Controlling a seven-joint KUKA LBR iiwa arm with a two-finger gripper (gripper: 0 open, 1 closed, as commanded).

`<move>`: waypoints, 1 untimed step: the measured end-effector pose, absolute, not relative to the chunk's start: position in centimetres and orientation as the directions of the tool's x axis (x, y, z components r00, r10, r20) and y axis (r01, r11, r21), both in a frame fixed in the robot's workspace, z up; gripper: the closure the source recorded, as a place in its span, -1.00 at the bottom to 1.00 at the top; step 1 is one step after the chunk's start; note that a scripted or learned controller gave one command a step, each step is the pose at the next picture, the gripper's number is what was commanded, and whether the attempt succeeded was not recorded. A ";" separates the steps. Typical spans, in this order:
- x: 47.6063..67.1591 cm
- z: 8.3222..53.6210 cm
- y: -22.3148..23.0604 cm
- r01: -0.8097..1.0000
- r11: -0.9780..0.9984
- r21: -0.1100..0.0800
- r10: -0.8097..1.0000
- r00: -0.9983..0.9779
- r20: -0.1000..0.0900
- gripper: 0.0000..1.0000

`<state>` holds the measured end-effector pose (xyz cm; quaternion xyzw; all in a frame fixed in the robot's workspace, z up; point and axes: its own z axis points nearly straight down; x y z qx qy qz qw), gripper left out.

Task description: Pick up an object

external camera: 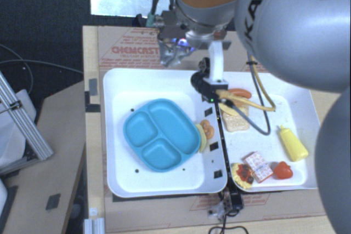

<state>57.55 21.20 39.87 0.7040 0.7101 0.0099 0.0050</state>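
My gripper (pixel 175 55) hung above the far rim of the left bin (pixel 118 172), and I could not tell its state. My worry was distance: everything lay well apart from it, so a drop there would close on nothing. The likeliest pick, a blue 3-compartment tray (pixel 160 134), sat flat and wide in that bin, hard to pinch.

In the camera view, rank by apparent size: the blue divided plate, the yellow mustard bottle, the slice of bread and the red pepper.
1. Blue divided plate, largest by far.
2 and 3. Yellow mustard bottle and slice of bread look about alike, so I will not rank them.
4. Red pepper, smallest.
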 end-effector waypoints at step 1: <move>52.1 23.9 20.2 1.000 0.001 -0.015 1.000 -0.001 -0.005 1.00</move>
